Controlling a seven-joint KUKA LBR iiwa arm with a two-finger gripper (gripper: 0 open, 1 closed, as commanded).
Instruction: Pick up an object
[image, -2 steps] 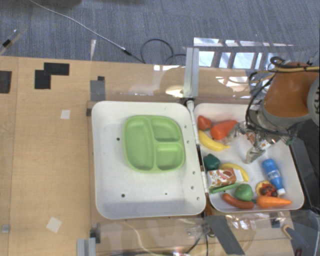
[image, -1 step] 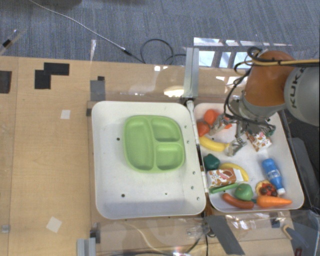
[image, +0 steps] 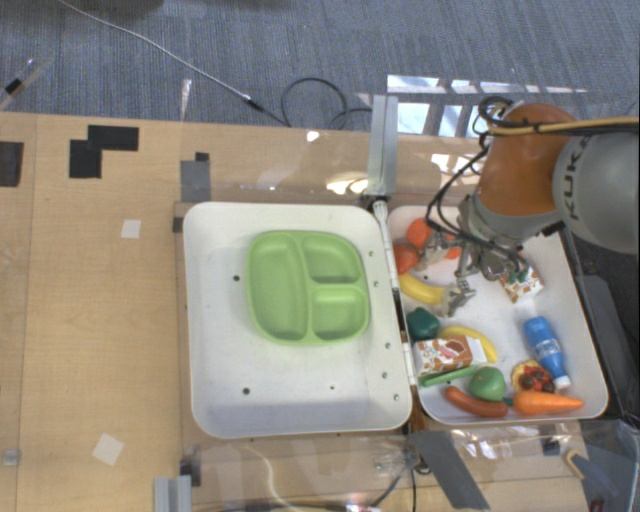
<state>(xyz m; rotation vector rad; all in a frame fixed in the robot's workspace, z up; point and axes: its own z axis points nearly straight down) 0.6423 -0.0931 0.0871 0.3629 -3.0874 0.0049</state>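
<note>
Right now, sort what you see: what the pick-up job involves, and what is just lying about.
Job in hand:
gripper, low in the right bin
banana
blue bottle
carrot
green pepper

Lying about:
green divided plate in the left bin
black cable on the carpet

**Surfaces and finishes at the bench**

The bench top (image: 90, 330) looked like pale wood, matt and smooth. Both bins — the left bin (image: 215, 390) and the right bin (image: 590, 385) — seemed white plastic with a soft sheen. The green tray (image: 305, 285) was smooth plastic, slightly glossy. The arm's orange band (image: 520, 165) shone glossy, and the gripper (image: 470, 290) looked metallic. The banana (image: 422, 291) and carrot (image: 545, 403) appeared plastic — glossy. The floor (image: 300, 40) looked like rough grey carpet.
</note>
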